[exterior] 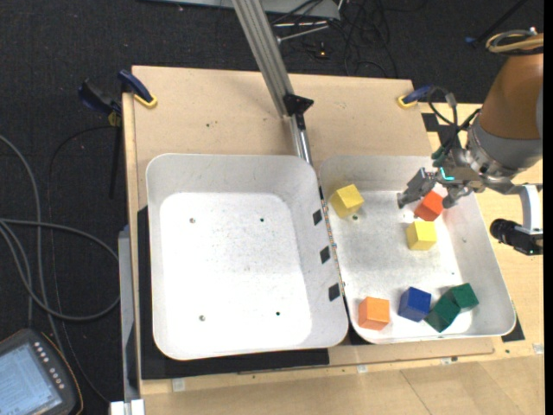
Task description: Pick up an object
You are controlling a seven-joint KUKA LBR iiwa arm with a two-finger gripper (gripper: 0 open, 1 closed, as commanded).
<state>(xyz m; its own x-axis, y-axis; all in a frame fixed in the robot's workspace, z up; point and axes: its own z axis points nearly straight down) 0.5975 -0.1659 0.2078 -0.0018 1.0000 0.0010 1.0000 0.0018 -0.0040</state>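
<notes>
My gripper hangs over the back of the right bin, its two fingers spread open. A red block lies right at the fingertips, partly covered by them; the fingers are not closed on it. Just in front of it sits a yellow block. Another yellow block rests at the bin's back left. Along the front of the bin lie an orange block, a blue block and two green blocks.
The left bin stands beside the right one, with a few black clips on the shared rim. A slanted metal rail crosses the back of the bench. Clamps grip the bench's back corners.
</notes>
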